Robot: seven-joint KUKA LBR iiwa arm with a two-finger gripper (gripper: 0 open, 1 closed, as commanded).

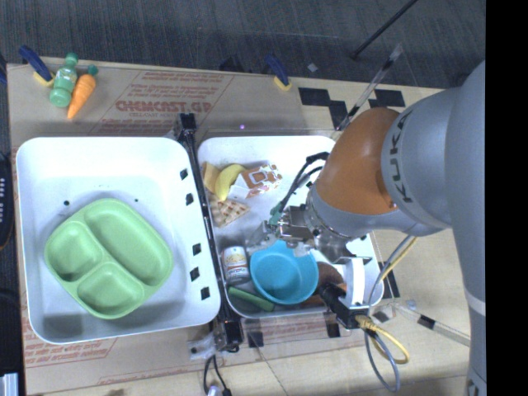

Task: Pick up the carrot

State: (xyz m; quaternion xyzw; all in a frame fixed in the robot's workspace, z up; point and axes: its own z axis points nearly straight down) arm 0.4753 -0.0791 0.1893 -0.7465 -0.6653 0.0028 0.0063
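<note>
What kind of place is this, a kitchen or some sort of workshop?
Most likely a robotics lab bench: a KUKA arm reaches over two white bins of toy food, such as a banana, with a carrot outside them.

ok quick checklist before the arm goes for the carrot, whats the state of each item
1. Carrot located: ok, on the cardboard above the left bin, beside a green bottle.
2. Carrot unobstructed from above: ok.
3. Arm near carrot: not ok, it hangs over the right bin.
4. Gripper empty: cannot tell, hidden under the wrist.
5. Blue cup clear of arm: cannot tell.
</note>
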